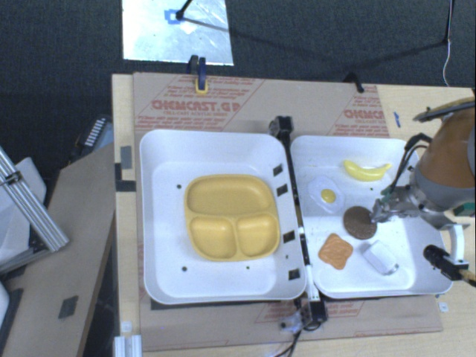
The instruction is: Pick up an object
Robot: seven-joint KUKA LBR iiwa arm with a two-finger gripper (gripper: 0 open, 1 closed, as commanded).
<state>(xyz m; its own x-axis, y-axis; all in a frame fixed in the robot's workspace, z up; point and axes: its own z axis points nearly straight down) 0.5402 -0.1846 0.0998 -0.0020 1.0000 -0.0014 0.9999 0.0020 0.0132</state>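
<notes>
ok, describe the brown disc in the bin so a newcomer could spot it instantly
Look at the right white bin, the one the arm reaches into. Near its middle, just left of the claw, lies the brown disc, below the fried egg and up-right of the orange waffle piece. It is the darkest item there: flat, round and brown, while the banana is yellow and the small block is white.

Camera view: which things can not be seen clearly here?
- Gripper: small and blurred beside the brown round piece; finger state and contact cannot be told.
- Arm: cut off by the right edge.
- White piece: pale against the right bin, its shape unclear.
- Fried egg: its white blends into the bin floor; outline is faint.
</notes>
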